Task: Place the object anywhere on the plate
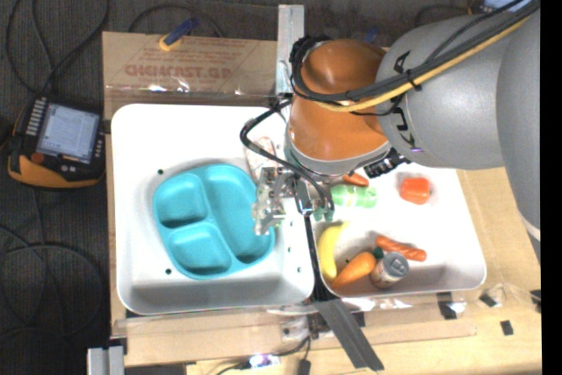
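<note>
A turquoise three-compartment plastic plate [206,218] lies in the left white bin [140,285]. At the plate's right rim hangs the metal gripper [279,205]; how wide it stands, or whether it holds anything, I cannot tell. Right of the plate lie a yellow banana [328,247], an orange carrot [354,269] and a red-orange pepper [415,189].

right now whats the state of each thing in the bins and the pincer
blue plate: in left bin, nothing on it
pincer: over plate's right edge
banana: lying in right bin
carrot: lying beside banana
can: on its side
orange pepper: resting apart from the others
</note>
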Controlling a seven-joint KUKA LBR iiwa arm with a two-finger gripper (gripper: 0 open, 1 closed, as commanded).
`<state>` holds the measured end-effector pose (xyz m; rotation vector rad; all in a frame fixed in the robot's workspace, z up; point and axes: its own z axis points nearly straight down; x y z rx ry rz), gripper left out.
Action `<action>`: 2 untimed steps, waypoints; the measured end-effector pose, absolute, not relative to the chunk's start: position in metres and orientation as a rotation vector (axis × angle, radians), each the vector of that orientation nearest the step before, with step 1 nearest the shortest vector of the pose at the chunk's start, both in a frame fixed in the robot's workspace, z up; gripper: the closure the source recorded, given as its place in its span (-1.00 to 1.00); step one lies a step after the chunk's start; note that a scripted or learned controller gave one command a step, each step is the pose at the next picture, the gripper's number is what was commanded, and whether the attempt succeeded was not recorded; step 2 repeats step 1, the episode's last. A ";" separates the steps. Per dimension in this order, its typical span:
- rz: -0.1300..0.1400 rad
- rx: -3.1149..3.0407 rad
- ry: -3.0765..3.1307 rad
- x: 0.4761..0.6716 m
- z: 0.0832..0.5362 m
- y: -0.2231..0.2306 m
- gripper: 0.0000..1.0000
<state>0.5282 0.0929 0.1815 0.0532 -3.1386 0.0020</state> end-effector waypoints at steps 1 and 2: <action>-0.003 0.602 -3.082 0.496 0.243 0.152 1.00; -0.003 0.602 -3.082 0.496 0.243 0.152 1.00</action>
